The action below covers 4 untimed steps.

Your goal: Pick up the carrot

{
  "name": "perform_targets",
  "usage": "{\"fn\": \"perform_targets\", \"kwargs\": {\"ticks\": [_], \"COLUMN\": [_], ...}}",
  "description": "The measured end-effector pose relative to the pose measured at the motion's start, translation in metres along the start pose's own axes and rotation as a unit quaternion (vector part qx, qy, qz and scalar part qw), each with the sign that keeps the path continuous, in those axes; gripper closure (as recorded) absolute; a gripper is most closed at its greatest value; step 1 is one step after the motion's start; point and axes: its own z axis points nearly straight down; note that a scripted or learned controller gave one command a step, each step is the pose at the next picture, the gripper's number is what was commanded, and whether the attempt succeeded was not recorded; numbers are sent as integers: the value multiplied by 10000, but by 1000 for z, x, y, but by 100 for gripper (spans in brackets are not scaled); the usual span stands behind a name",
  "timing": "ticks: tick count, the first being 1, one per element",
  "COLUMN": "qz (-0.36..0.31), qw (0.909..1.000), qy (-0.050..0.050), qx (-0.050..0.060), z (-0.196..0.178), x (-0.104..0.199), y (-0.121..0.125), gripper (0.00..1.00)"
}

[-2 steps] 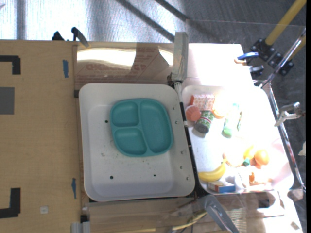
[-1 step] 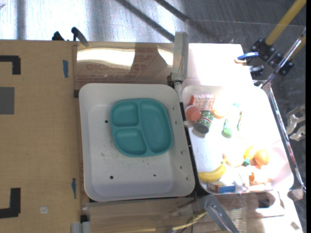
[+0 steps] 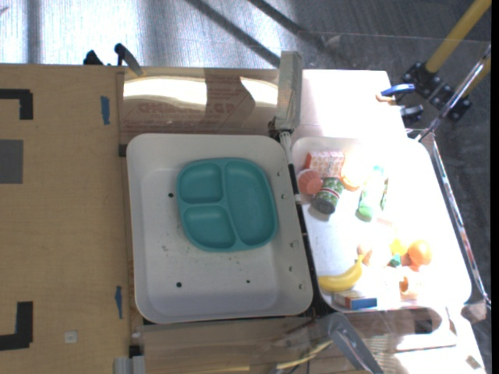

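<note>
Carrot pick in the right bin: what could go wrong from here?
1. The right bin is washed out by glare, so the carrot is hard to single out; small orange items sit close together near its lower right, and a grasp could take the wrong one.
2. The banana and a small box lie beside that cluster and could be bumped.
3. The can and green bottle crowd the upper part.

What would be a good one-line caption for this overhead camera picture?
A teal divided plate sits in the left bin; toy foods, including a banana, crowd the right bin.
</note>
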Motion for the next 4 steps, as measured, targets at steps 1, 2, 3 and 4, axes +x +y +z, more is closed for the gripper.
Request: {"fn": "perform_targets", "kwargs": {"ticks": [1,2,3,4], "qz": [0,575,586,585], "qw": [10000,9983,9983,9983], "qy": [13,43,-11,-8], "qx": [-36,-92,-5,-12], "z": [4,148,131,132], "x": [0,21,18,18], "y": [0,20,17,18], "gripper": [0,0,100,0]}}
